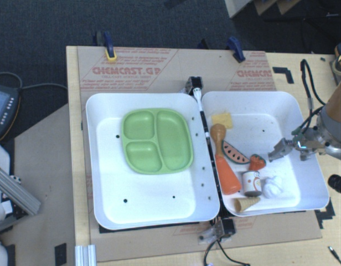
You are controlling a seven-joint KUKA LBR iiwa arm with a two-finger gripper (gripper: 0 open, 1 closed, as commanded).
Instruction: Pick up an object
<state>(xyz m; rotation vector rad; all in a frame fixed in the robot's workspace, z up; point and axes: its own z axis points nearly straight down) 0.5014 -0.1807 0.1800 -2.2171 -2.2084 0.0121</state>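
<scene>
The right bin (pixel 287 107) holds several toys along its left and front sides. There is a yellow piece (pixel 222 119), a brown wooden pin (pixel 217 134) running into an orange carrot (pixel 228 177), and a watermelon slice (pixel 236 152). A red tomato-like piece (pixel 257 162), a small can (pixel 251 182), a white lump (pixel 272 187) and a tan cone (pixel 245 203) lie nearer the front. My gripper (pixel 293 150) hangs over the right side of this bin, just right of the red piece. It is open, with nothing between its fingers.
In the left bin (pixel 104 193) lies a green divided plate (pixel 158 141). A black hinge strip (pixel 206 148) runs between the two bins. Cables trail along the bench's right edge (pixel 309 87). Blue clamps (pixel 108 42) hold the board at the back.
</scene>
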